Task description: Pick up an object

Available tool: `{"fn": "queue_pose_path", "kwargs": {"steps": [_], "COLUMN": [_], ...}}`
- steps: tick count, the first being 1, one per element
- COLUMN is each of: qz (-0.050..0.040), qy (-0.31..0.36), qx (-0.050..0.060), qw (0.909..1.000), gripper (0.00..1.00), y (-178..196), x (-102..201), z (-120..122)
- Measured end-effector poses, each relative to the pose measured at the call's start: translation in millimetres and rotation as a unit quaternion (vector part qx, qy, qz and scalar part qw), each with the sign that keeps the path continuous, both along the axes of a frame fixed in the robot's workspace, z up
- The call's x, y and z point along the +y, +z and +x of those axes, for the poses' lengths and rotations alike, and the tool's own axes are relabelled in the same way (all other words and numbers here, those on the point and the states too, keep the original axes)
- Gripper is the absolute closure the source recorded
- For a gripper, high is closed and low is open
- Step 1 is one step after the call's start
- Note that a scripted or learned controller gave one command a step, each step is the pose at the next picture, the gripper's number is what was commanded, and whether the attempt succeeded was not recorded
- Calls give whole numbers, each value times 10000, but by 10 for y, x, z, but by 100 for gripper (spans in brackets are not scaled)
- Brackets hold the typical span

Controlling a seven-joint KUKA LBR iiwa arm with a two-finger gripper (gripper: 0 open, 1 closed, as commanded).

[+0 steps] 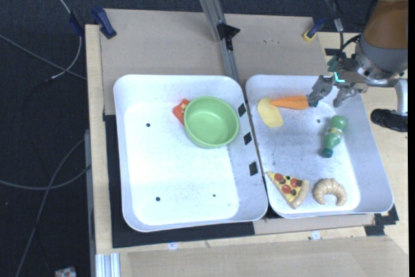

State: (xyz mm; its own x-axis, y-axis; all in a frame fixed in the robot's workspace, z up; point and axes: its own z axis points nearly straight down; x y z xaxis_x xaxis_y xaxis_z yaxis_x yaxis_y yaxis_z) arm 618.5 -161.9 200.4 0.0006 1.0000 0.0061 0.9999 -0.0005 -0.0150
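Currently I count one carrot (289, 102), bottle (332, 135), croissant (329, 191), pizza slice (287, 187), bowl (211, 121); gripper (329, 95) jaws spread apart beside the carrot.

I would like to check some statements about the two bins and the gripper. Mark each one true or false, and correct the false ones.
1. The green bowl sits in the left bin. True.
2. The pizza slice lies in the left bin. False: it lies in the right bin, near the front edge, beside the croissant.
3. The gripper is open and holds nothing. True: its fingers are spread above the right bin's back part, with nothing between them.
4. The green bottle stands inside the bowl. False: it lies in the right bin, below the gripper.
5. The carrot lies next to a yellow piece. True.
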Motion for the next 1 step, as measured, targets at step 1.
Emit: {"fn": "queue_pose_path", "kwargs": {"steps": [1], "qz": [-7], "qy": [4], "qx": [-44], "qw": [10000], "gripper": [0], "y": [48], "x": [-2], "z": [19]}}
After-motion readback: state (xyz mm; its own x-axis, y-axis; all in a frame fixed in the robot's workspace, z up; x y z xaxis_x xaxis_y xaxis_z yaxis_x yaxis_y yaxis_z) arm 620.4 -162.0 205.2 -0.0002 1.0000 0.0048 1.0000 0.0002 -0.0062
